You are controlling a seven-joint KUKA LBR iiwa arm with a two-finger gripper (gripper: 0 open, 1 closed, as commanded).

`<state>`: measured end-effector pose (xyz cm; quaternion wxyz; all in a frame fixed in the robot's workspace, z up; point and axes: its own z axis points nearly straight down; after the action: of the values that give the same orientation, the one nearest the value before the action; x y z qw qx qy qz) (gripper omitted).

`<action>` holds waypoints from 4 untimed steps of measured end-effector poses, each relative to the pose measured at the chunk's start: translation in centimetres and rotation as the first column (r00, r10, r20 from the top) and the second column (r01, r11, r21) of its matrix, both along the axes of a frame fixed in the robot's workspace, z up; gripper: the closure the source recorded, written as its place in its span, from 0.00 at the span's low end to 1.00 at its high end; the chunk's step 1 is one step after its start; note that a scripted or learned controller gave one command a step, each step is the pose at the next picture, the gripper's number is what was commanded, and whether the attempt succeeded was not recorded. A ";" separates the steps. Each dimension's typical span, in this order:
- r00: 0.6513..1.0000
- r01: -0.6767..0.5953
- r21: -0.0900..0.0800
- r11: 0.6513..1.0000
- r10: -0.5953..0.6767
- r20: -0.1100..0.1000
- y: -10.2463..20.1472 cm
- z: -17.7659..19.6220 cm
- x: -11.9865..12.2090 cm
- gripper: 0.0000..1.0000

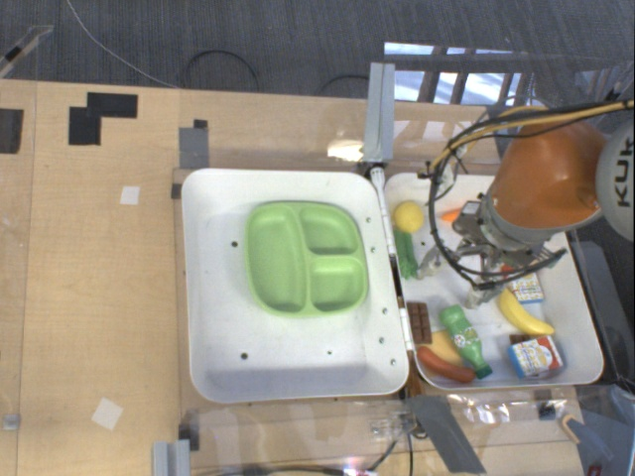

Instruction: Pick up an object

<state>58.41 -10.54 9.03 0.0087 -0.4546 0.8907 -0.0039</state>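
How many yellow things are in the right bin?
2 at least: a lemon at its upper left and a banana near its right side. The arm may hide others.

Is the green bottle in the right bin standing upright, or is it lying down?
Lying down. The green bottle lies on the floor of the right bin, its length showing from above, beside the banana.

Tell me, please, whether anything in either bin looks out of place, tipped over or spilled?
Nothing stands out. The green divided plate lies flat in the left bin. The right bin holds a loose jumble of toy food, with the green bottle on its side beside the banana, all inside the rim.
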 end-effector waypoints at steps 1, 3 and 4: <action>1.000 -0.024 -0.001 1.000 0.024 0.001 0.5 0.1 -4.9 0.00; 0.996 -0.093 -0.001 0.996 0.093 -0.003 0.9 -0.1 2.7 0.00; 0.999 -0.049 0.001 0.999 0.049 -0.005 1.2 -0.2 5.2 0.00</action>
<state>63.60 -9.37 8.88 0.0066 -0.4762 0.8793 -0.0019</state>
